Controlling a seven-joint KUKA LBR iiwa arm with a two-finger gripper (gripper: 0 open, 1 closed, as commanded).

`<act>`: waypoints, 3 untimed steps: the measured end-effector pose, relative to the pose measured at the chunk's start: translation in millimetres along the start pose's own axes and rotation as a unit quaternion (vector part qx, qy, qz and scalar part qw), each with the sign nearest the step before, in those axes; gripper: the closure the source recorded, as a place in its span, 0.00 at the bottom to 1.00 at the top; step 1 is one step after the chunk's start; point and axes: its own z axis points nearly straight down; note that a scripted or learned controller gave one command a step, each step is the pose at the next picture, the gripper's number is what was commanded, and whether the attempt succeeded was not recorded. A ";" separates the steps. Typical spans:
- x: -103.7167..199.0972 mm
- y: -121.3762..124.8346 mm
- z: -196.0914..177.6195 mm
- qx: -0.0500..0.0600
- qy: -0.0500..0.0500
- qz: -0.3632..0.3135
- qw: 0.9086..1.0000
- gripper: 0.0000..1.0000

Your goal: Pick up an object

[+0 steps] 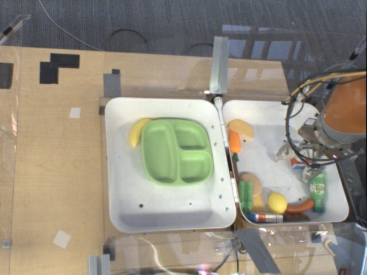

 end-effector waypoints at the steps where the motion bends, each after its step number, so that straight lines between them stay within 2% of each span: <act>1: 2.1 3.5 -0.3 0.002 -0.001 -0.020 1.000 0.00; 2: -6.4 -6.5 0.3 0.000 0.000 -0.042 0.999 0.00; 3: 7.1 8.8 -0.5 0.001 -0.001 -0.036 0.999 0.00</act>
